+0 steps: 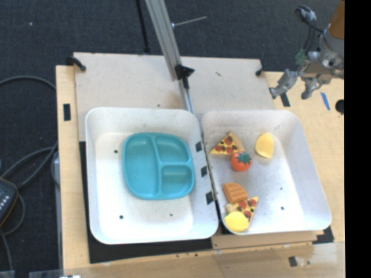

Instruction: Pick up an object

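White bins, toy food, tool parked off to the side

Camera view, from above at a slant:

1. Surface (66,172): pale wood, carrying two shallow white bins side by side, with dark floor around it.

2. Left bin (98,213): holds one turquoise divided tray (157,165), three compartments, lying flat near the bin's middle.

3. Right bin (301,172): holds all the toy food.
- Pizza slice (227,145), yellow with red spots, near the dividing wall at the far side.
- Tomato (241,161), red with a green top, just beside the pizza slice on its near right.
- Pale yellow rounded piece (265,145), to the right of the tomato and apart from it.
- Orange-brown ridged piece (234,191), nearer the front, close to the dividing wall.
- Second pizza slice (250,208), touching the ridged piece's lower right edge.
- Lemon (236,221), bright yellow, in the front corner, pressed against the second slice.

4. Aluminium post (162,28): rises slantwise from behind the bins' join towards the top of the view.

5. Tool (298,86): grey, at the upper right, hanging over the bare surface beyond the right bin's far corner, well apart from every food item. Its two fingers stand apart with nothing between them.
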You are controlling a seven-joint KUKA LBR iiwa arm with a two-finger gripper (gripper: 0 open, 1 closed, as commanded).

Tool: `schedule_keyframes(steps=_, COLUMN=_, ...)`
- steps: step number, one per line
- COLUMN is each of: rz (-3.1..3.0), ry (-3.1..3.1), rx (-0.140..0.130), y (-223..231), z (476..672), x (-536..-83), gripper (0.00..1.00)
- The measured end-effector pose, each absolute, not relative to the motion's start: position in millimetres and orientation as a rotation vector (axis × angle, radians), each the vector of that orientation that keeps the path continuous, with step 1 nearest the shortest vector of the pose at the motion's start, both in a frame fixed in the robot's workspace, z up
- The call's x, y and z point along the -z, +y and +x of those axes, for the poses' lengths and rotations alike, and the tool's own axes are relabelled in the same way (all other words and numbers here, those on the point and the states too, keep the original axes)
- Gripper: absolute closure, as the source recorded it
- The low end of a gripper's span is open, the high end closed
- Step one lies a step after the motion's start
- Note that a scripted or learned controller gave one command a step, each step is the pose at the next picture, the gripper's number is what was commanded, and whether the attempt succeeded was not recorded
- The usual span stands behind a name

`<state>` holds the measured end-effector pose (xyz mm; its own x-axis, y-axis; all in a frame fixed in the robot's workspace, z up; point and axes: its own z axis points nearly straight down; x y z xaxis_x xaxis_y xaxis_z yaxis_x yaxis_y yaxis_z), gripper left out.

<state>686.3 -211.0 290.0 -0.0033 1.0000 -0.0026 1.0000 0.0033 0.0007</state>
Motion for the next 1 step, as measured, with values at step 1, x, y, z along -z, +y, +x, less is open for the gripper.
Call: schedule_keyframes(steps=1, rz=2.215, ry=2.225, rx=0.003, y=-211.0, z=686.2, x=-290.0, gripper=0.0)
